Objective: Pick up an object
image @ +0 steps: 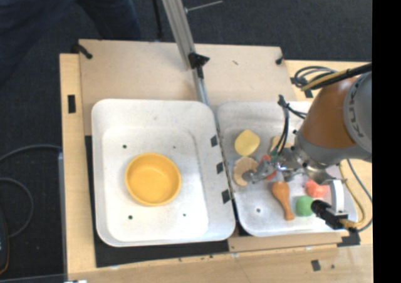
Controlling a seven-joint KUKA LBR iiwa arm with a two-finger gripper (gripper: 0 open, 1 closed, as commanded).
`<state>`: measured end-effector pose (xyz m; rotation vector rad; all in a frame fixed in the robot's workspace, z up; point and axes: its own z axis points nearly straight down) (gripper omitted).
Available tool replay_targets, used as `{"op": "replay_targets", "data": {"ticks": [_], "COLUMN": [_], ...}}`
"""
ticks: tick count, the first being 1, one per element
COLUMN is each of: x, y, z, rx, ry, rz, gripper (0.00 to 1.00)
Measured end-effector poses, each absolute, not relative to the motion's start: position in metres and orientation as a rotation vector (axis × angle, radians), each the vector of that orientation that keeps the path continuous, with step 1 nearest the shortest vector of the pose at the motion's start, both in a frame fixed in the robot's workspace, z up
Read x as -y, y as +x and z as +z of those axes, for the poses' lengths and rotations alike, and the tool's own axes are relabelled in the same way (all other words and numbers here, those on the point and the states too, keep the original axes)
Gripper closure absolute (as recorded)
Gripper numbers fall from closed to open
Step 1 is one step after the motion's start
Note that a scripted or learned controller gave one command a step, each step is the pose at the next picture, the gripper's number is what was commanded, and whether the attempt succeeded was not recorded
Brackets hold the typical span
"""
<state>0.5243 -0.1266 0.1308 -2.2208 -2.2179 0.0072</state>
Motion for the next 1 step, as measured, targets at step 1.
{"op": "replay_targets", "data": {"ticks": [1], "x": [0.1261], "y": [0.5275], "z": [0.1452], "rx": [2.219], "ry": [-2.229], "rz": [-0.007], "gripper": [1.00]}}
